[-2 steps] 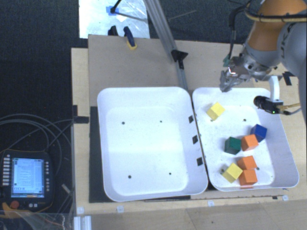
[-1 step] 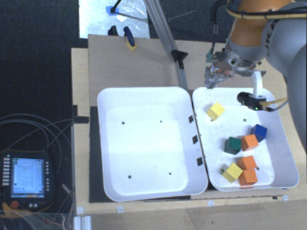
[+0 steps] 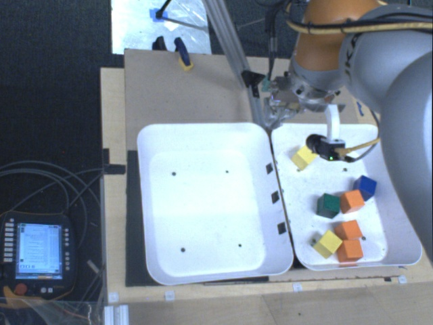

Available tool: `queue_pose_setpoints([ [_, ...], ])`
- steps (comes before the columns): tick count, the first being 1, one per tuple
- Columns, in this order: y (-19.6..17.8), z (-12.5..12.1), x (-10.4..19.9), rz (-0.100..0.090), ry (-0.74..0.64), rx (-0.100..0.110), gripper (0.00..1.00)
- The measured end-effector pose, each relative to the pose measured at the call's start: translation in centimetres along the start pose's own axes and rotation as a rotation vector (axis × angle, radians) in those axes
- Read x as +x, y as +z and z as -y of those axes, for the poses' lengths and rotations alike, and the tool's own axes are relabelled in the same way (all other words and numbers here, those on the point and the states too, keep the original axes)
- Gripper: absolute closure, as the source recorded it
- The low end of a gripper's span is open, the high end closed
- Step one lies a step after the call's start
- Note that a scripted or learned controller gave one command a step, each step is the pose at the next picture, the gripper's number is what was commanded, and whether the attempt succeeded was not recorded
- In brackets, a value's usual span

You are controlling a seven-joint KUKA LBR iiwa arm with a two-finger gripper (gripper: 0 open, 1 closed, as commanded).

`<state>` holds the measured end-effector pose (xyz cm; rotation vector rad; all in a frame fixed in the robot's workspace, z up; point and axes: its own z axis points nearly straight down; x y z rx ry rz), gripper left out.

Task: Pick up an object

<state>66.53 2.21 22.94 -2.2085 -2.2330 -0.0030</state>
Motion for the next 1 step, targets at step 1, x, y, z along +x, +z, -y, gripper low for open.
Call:
queue_pose_setpoints([
  [1, 0.32, 0.17, 5.63, 0.000, 0.000, -0.001, 1.00],
])
